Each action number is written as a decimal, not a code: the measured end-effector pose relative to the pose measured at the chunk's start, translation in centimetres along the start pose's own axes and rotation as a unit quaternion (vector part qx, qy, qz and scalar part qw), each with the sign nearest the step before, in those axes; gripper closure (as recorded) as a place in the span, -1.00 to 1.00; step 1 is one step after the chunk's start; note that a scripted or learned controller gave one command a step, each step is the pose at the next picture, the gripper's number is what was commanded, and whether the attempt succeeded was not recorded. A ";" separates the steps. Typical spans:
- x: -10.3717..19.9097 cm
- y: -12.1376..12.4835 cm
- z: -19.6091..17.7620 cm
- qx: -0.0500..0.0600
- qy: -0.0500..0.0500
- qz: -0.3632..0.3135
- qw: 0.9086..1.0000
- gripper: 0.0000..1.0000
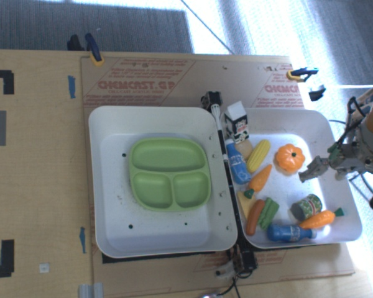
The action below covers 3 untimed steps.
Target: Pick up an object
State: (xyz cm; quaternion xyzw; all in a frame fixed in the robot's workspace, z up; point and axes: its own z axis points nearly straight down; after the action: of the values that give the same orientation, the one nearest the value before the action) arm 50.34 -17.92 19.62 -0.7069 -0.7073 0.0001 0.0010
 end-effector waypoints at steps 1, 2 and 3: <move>1.8 6.6 8.3 -0.001 -0.001 -0.001 1.000 -1.00; 0.2 6.5 11.0 -0.001 0.000 0.000 1.000 -1.00; 7.4 9.8 11.0 -0.004 -0.001 -0.001 1.000 -1.00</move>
State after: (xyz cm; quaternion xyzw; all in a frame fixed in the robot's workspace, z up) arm 60.14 -10.48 8.66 -0.7061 -0.7081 -0.0024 -0.0026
